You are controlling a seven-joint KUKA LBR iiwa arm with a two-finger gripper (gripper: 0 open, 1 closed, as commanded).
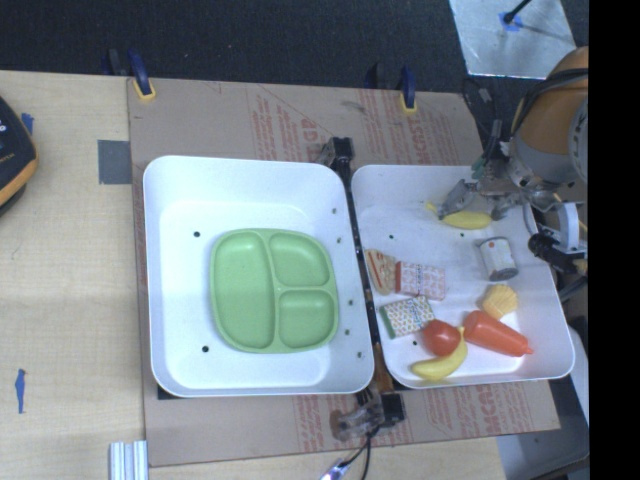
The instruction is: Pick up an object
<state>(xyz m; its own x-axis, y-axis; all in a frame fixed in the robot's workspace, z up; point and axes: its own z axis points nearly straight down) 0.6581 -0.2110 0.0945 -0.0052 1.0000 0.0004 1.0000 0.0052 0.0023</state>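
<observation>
The right bin [400, 193] holds several small items: a yellow lemon-like piece [468, 220] at the back, a grey can [497, 258], a yellow corn piece [499, 299], an orange carrot [495, 336], a red tomato [439, 337], a yellow banana [440, 365] and some patterned packets [408, 280]. My gripper [478, 196] hangs low over the back of this bin, directly above the yellow lemon-like piece and touching or nearly touching it. Whether the piece sits between the fingers is unclear.
The left bin [180, 208] carries a green divided plate [272, 290]. A black and yellow device [12, 158] lies at the bench's left edge. Blue clamps [141, 76] pin the cardboard sheet at the back. The arm's orange band [550, 108] is at the right edge.
</observation>
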